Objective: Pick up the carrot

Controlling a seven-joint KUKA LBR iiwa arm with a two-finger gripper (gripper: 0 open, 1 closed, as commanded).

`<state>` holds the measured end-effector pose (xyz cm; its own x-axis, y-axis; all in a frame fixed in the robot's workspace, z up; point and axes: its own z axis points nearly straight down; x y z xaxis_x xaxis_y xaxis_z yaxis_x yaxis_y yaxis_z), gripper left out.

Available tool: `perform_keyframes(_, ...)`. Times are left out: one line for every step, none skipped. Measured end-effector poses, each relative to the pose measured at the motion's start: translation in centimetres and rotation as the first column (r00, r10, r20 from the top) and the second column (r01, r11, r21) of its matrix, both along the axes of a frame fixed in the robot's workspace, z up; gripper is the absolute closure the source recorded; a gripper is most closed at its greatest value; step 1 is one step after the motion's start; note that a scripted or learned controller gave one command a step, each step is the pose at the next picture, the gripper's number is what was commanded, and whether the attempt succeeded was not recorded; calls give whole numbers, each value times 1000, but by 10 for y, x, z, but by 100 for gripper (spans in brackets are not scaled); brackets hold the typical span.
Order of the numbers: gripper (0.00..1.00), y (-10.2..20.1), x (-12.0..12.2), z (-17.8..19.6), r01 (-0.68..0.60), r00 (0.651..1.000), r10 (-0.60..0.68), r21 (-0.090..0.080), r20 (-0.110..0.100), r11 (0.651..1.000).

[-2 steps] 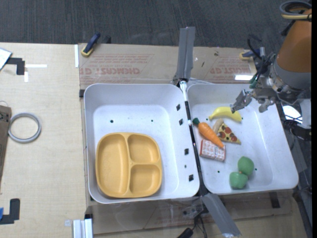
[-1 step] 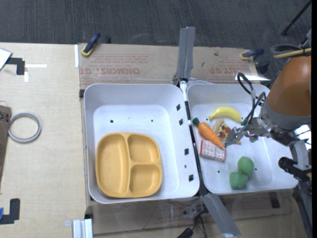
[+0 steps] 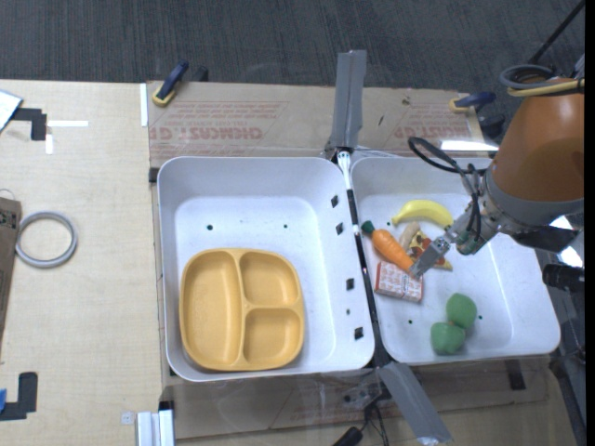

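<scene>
Camera view: carrot [image 3: 391, 248] in right bin [image 3: 521, 337] looks light, rigid, slick toy, so grab mid-body across its width; end effector [image 3: 426, 261] beside it, opening unreadable, nothing visibly held.

orange carrot [image 3: 391, 248]; yellow banana [image 3: 421, 213]

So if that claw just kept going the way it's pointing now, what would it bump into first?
Most likely the small red and white box. The gripper slants down and left, its tip right by the box's upper edge, with the carrot just beyond. Depth is hard to judge from this view.
</scene>
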<state>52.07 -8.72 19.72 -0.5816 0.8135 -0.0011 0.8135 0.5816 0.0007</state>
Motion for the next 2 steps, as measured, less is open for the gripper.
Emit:
perform_keyframes(0, -13, 45, -98, 45, 999, -45, -1, 15, 999)
perform_keyframes(100, -14, 46, -88, 49, 999, -49, -1, 19, 999)
